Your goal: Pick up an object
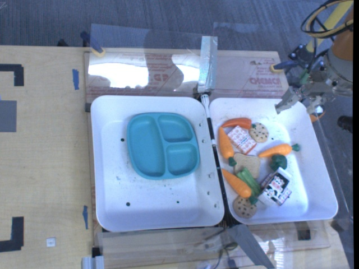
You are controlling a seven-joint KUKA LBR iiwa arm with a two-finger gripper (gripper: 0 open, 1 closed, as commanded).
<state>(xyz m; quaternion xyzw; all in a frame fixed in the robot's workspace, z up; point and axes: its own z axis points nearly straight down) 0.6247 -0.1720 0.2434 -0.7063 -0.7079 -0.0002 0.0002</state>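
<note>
The right bin holds a heap of toy food: several orange carrots, two cookies, a red and white card, a bread slice, green pieces and a black and white carton. My gripper hangs over the bin's back right corner, above and to the right of the heap. Its fingers are spread open with nothing between them.
A teal divided plate lies in the left bin. A clear plastic sheet and a metal strip stand behind the bins. Yellow cables loop at the upper right beside the arm.
</note>
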